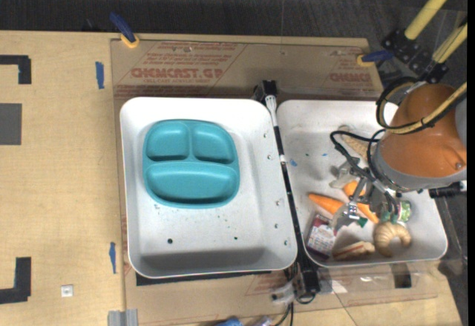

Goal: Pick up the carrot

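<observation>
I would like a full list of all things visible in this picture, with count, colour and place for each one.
left bin: one, white, middle of the bench
right bin: one, white, beside the left bin
divided plate: one, teal, inside the left bin
carrot: one, orange, in the right bin, lying flat left of the pincer
garlic bulb: one, tan, right bin near its front edge
small packet: one, purple and white, right bin, in front of the carrot
clamps: two, blue and yellow, on the cardboard's back edge
arm: one, grey with orange band, over the right bin
pincer: one, metal, low among the clutter
</observation>
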Tool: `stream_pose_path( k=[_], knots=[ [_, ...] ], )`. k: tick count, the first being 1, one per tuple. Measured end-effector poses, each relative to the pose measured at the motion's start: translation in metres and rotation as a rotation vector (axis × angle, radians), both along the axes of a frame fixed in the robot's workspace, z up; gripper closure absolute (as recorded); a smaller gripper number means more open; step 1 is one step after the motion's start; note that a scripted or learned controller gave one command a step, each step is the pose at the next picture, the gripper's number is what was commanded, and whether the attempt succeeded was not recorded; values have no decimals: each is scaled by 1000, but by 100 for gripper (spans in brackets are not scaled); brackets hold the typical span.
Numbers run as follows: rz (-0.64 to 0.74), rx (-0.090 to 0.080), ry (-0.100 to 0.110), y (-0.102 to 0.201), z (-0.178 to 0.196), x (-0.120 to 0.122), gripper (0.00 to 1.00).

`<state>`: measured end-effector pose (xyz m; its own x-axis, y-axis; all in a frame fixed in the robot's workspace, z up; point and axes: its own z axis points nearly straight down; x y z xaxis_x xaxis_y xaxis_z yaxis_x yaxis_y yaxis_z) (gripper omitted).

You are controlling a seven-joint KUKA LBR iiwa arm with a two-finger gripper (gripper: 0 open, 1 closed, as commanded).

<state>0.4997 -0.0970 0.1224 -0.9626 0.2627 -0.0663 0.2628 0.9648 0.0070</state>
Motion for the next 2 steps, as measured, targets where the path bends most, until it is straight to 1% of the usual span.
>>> stream_pose_path(
  k=[1, 2],
  knots=[
    [-123, 18, 38, -6, -27, -10, 0],
    [-601, 32, 43, -4, -26, 22, 0]
  ],
)
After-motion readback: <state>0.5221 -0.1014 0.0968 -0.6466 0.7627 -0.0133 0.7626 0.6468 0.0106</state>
